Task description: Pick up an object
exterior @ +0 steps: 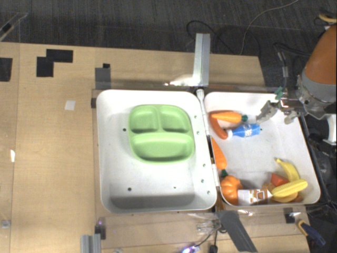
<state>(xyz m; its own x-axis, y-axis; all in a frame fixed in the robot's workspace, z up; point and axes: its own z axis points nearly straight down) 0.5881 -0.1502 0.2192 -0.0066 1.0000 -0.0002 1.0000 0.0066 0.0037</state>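
Your arm (322, 67) reached in from the right, hand (277, 109) low with its fingers spread apart.

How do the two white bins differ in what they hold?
The left bin holds one green divided plate, upside up, near its centre. The right bin holds many small toy foods: a banana, carrots, a pumpkin, a blue bottle. Both are shallow, white and similar in size.

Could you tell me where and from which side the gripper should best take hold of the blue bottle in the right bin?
Probably across the middle of the blue bottle, from straight above. It lies on its side, roughly left to right, with bare bin floor below it. The carrot crowds its upper-left end, so closing across the narrow width further right seems safest.
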